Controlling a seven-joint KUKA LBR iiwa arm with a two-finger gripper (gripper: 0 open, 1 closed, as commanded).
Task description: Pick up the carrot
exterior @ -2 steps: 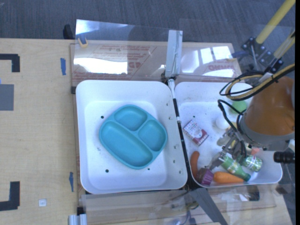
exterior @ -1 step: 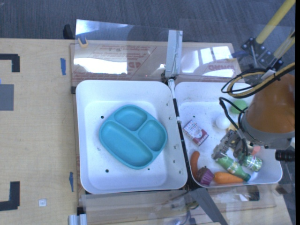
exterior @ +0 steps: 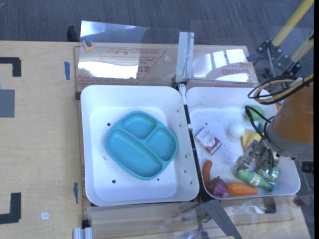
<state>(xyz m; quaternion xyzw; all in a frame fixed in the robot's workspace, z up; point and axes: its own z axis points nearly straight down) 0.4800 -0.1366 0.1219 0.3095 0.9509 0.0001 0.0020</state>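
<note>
I hang my gripper [exterior: 255,164] over the right bin [exterior: 219,101], its grip state hidden from me, and the carrot [exterior: 242,188] lies just below by the front wall, so I should drop squarely astride it, clear of the green bottle [exterior: 255,179].

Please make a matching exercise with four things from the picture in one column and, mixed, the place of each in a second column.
Things:
1. blue plate
2. carrot
3. white ball
4. gripper

Places:
A. right bin, near the front edge
B. left bin
C. above the green bottle
D. right bin, towards its middle

Pairs: 1-B, 2-A, 3-D, 4-C
</note>
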